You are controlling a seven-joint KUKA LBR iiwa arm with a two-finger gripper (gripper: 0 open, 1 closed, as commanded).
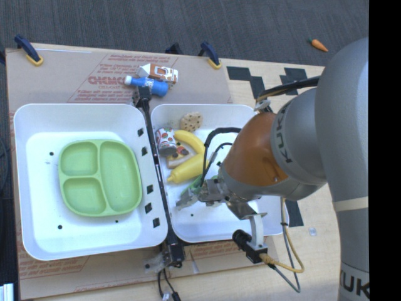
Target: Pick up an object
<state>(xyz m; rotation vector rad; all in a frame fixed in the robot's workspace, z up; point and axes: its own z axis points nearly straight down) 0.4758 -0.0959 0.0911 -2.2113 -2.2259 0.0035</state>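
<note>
The gripper (195, 193) hangs low in the right bin (207, 231); its grip cannot be told; the two bananas (188, 155) lie just beside it, toward the bin's upper left.

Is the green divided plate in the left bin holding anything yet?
Empty. The green divided plate lies flat in the left bin, and all three compartments show bare green.

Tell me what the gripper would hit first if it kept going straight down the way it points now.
Probably the white floor of the right bin. The gripper points down, just below the bananas, though depth is unclear from this slanted view, so it might graze them.
</note>
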